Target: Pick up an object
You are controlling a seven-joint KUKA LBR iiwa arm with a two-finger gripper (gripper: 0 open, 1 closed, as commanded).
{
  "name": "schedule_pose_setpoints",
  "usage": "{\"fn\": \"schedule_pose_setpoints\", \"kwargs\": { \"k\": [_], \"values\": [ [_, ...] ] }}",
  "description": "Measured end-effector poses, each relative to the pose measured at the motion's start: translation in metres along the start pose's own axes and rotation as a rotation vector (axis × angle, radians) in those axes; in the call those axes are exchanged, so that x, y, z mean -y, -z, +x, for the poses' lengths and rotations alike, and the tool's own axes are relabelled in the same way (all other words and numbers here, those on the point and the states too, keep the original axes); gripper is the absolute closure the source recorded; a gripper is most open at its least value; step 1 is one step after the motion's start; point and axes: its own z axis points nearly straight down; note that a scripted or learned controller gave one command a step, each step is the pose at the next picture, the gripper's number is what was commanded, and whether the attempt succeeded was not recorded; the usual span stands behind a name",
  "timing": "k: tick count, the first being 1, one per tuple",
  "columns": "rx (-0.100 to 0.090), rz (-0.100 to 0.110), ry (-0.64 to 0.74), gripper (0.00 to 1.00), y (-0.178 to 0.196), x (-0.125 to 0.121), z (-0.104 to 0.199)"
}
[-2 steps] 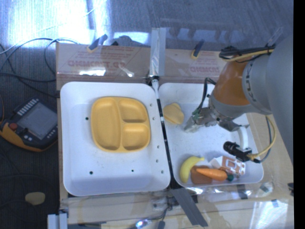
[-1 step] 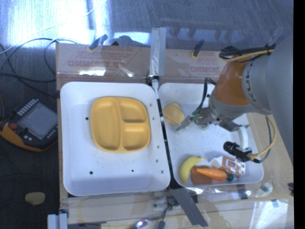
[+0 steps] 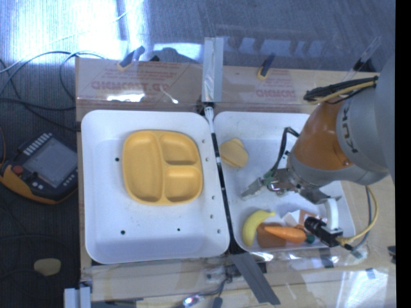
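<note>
The arm's gripper (image 3: 266, 185) hangs low in the right bin (image 3: 257, 128), above bare floor. Whether the jaws are open or closed cannot be told; nothing is seen between them, so the pick appears not yet made. Candidate objects lie near the front wall: a yellow banana-like piece (image 3: 255, 222) and, touching it, an orange carrot (image 3: 283, 233). A pale yellow piece (image 3: 233, 152) rests by the divider. The left bin (image 3: 90, 172) holds a yellow compartment tray (image 3: 162, 166). The arm's bulk crowds the bin's right half; the front objects sit close together.
</note>
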Motion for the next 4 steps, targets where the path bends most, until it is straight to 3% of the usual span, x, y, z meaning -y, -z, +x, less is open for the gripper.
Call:
{"fn": "schedule_pose_setpoints", "kwargs": {
  "k": [1, 2, 3, 4],
  "values": [
    [0.0, 0.005, -0.148, 0.0, -0.003, -0.084, -0.038],
    [0.003, 0.01, -0.36, 0.0, -0.004, -0.114, -0.02],
    [0.0, 0.022, -0.209, 0.0, 0.093, -0.108, -0.106],
    [0.003, 0.023, -0.437, 0.0, 0.0, -0.131, -0.078]
  ]
}}
